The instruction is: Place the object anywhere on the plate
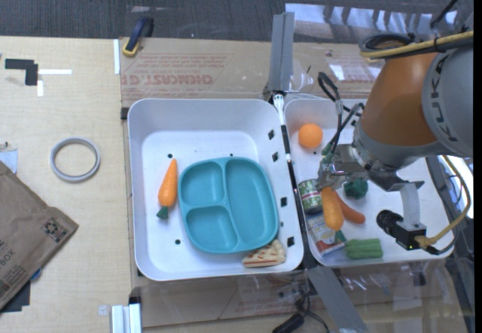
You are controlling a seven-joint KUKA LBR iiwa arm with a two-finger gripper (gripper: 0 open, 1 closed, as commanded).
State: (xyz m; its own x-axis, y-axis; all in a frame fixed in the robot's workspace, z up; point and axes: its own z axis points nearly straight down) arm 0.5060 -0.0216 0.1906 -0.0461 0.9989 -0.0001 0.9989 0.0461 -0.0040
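A teal plate (226,207) with three compartments lies in the left bin (143,173). My gripper (330,178) hangs low over the right bin (444,237), just right of the wall between the two bins. Directly below it lies an orange-yellow toy vegetable (332,208), touching or nearly touching the gripper's tip. A small dark can (309,194) stands just left of that vegetable. The arm's grey and orange wrist hides part of the right bin behind the gripper.
An orange toy carrot (167,184) lies left of the plate and a waffle-like piece (263,256) rests at its lower right edge. The right bin also holds an orange ball (309,135), a dark green item (356,188), a red-orange piece (352,213), a green block (364,248) and a small carton (322,232).
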